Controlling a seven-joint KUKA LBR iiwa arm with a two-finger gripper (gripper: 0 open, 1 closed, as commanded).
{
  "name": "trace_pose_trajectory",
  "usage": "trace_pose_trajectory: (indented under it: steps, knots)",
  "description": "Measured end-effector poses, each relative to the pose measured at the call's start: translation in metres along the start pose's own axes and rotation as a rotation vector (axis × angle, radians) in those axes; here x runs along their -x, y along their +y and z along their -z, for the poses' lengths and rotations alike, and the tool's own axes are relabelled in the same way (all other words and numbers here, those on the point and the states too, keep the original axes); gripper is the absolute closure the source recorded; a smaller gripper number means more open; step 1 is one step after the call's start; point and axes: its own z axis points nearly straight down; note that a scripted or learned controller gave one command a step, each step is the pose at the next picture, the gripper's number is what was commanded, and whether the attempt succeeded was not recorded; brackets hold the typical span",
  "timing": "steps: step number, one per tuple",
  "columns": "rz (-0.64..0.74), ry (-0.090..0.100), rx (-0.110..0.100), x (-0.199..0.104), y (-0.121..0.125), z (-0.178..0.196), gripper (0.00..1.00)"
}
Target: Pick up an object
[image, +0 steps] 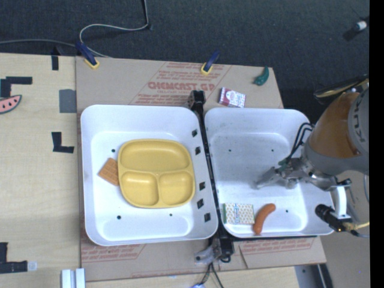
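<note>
A: Where was the small orange sausage-shaped toy (263,217)?

B: In the right shallow white bin (252,122), near its front wall, beside a pale patterned packet (239,213).

A: And the fingers (262,180)?

B: Just above it, apart from it; open or shut, I couldn't tell.

The pincer (261,182) hangs low in the right bin (252,117), above a sausage (263,218) and a small packet (239,213). The left bin (90,161) holds a yellow divided plate (157,173) overlapping a cracker (109,171).
</note>
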Motion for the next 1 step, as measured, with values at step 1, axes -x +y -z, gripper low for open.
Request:
trace_pose_trajectory:
  steps: [1]
  knots:
    - [0.002, 0.001, 0.000, -0.0009, 0.0005, 0.0093, 1.00]
